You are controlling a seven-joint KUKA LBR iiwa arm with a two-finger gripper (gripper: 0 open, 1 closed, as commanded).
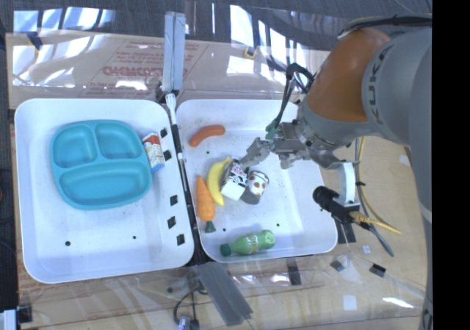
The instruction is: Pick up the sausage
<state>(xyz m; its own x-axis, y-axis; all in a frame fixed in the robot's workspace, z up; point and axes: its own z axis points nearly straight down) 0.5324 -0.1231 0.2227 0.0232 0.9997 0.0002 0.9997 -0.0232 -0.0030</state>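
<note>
Gripper (258,151) low in the right-hand white bin (308,237), fingers hard to read from the overhead camera; whether they're spread or closed, I can't tell. It's sitting just above a small black-and-white patterned can (252,184), which lies beside a yellow banana (217,178). Target's elsewhere: the short orange-red sausage (207,134) lies up and left of that can, toward the bin's far left corner, with bare floor around it. Best move, I'd say: lift, shift over the sausage, line the fingers across its narrow width, then descend. Orange carrot (205,199) and green bottle (250,242) sit below the can, well apart from the target.
</note>
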